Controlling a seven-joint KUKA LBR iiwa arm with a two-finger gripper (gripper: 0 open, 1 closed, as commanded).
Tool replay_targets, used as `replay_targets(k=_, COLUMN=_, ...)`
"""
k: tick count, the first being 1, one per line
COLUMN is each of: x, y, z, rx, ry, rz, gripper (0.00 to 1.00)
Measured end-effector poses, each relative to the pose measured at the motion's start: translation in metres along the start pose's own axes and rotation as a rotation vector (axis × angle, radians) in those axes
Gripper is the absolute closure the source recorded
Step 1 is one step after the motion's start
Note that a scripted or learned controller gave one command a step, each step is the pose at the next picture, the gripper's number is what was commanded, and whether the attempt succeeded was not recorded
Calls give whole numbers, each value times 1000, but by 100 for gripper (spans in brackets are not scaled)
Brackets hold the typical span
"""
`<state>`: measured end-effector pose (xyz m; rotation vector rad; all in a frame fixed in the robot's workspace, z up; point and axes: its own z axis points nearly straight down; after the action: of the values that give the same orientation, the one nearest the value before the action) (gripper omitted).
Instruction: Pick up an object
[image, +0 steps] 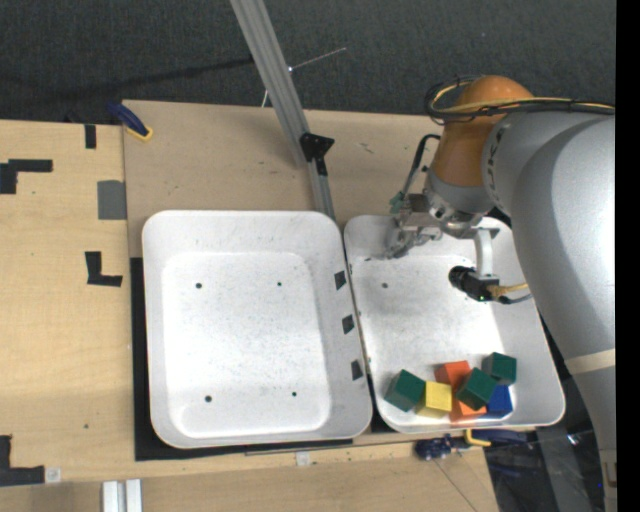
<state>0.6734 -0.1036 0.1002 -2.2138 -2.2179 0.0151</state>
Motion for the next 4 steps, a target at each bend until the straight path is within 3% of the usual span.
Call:
replay_targets(k=1, x=5, y=-2, z=-63, rx=-18, ry=1, rz=0, gripper=100)
replay_targets(k=3, x=7, y=-2, z=-136, rx=-15, ry=1, rz=1, gripper=100)
replay_targets(k=4, x=58, y=-20, z=-126, rx=-9, ry=3, rz=-3, gripper=100)
